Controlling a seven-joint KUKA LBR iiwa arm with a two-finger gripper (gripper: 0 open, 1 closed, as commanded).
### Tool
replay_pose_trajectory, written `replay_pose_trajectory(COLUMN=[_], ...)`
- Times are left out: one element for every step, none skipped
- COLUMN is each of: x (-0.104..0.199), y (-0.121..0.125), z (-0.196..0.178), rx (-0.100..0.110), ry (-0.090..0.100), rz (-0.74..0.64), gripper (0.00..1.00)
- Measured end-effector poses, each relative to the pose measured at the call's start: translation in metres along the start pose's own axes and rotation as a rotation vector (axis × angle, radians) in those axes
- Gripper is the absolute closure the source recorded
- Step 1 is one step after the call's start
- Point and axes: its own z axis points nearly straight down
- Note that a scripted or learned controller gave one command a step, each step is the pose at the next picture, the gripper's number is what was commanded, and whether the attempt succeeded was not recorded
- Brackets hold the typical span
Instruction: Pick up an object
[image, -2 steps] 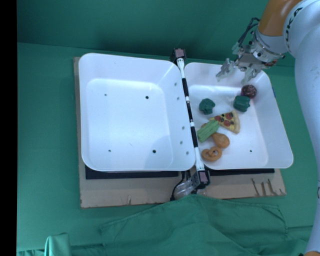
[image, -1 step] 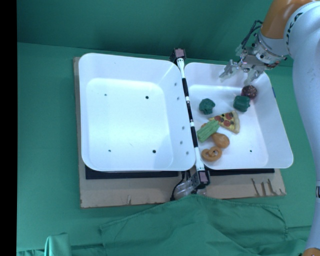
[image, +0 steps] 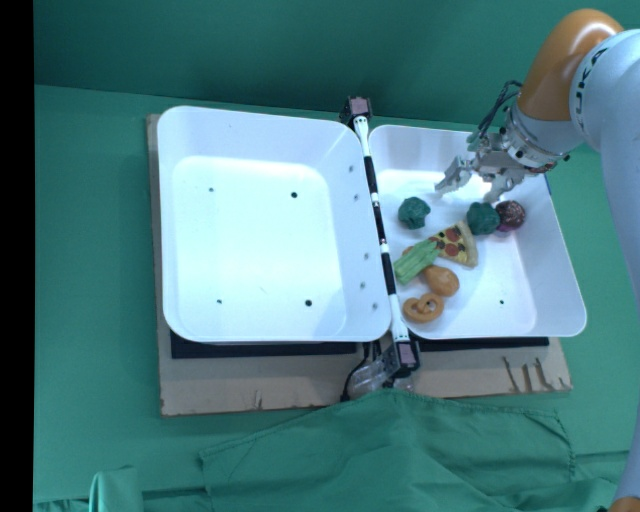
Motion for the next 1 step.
replay_pose_trajectory(x=[0.0601], y=[-0.0566], z=[0.0013], rx=[-0.009], ry=[-0.004], rz=[-0.001], gripper=[0.0])
